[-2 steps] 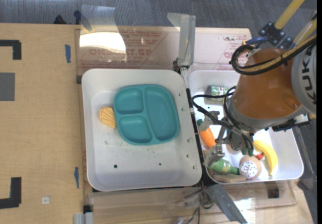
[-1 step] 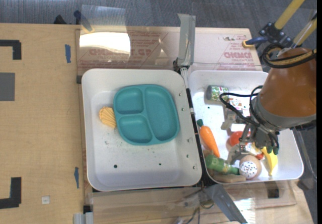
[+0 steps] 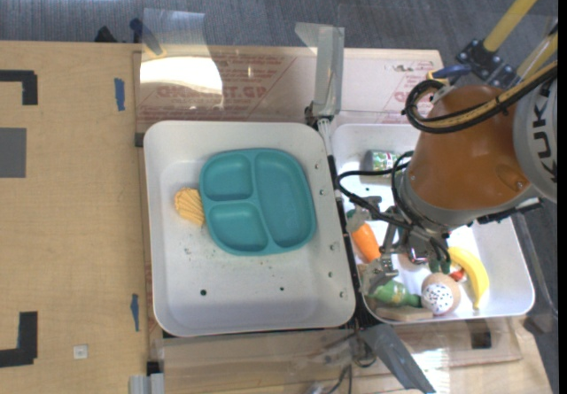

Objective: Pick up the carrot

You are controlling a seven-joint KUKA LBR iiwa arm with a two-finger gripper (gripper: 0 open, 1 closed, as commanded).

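The carrot [image 3: 363, 240], short and orange, lies near the left wall of the right bin [image 3: 505, 299]. My gripper [image 3: 404, 256] hangs low in that bin, just right of the carrot, under the orange wrist band. The carrot's right end lies close to the gripper, and I cannot tell whether they touch. The wrist hides much of the bin's middle.
A banana [image 3: 472, 275], a white speckled ball [image 3: 437, 296], a green vegetable [image 3: 395, 296] and a green can [image 3: 382, 159] share the right bin. The left bin [image 3: 168, 295] holds a teal divided plate [image 3: 259, 200] and a yellow ridged piece [image 3: 189, 204].
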